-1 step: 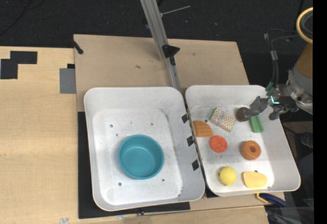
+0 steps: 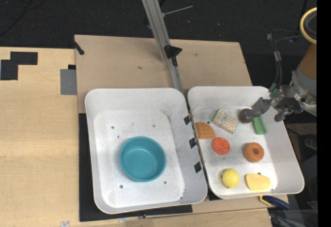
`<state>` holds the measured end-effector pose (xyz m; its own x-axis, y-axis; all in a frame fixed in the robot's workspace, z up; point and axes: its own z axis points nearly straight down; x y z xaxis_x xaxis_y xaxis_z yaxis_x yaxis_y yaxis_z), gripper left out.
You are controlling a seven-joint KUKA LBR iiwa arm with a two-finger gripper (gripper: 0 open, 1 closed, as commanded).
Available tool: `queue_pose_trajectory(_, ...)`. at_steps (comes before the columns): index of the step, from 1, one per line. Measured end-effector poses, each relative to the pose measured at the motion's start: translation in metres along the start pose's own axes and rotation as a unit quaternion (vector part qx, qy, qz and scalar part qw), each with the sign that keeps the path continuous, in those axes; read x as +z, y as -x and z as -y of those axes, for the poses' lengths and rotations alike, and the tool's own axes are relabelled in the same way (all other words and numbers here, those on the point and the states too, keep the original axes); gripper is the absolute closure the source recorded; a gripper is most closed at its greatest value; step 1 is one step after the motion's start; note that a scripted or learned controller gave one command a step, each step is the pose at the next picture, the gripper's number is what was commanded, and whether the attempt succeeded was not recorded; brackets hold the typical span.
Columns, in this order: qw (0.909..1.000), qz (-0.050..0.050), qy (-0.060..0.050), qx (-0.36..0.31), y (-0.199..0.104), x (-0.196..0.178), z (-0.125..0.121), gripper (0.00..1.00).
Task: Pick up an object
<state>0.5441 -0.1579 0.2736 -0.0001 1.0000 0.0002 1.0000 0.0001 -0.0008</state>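
Step in hand: approach for the grasp, with no object lifted yet. Gripper (image 2: 270, 109) positioned over the far right part of the right bin (image 2: 227, 89), directly above the green piece (image 2: 259, 126) and near the patterned block (image 2: 225, 120). Gripper opening: cannot tell from this slanted view; no object seen held. Dark rounded shape (image 2: 244, 115) at the gripper's left tip: tool part or separate object, not determinable. Candidate objects, all lying in the right bin: the green piece, the patterned block, an orange waffle piece (image 2: 205, 130) against the left wall, a red ball (image 2: 221, 146), a brown ring (image 2: 253, 152), a yellow ball (image 2: 230, 178) and a yellow wedge (image 2: 257, 182) near the front rim. Left bin (image 2: 103, 102) holding a teal bowl (image 2: 143, 157), well apart from the gripper. Select the green piece as the likeliest target, being the nearest. Centre the gripper over the middle of the piece before descending. Turn the wrist to close across the narrow width, not along the length. Descend straight down, stopping just clear of the bin floor. Keep clear of the patterned block to avoid pushing it sideways. Close fully, then lift vertically and slowly. Confirm the piece clear of the floor before moving away. Expect a possible slip with a small, smooth-looking piece; on a miss, reopen, recentre and repeat.
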Motion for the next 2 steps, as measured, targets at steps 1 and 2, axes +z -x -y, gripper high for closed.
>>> queue_pose_trajectory(1,1.0000,-0.001,-0.003,0.000,-0.003,0.062,0.005,0.00)
queue_pose_trajectory(2,1.0000,0.000,-0.002,0.000,-0.013,0.113,0.003,0.00)
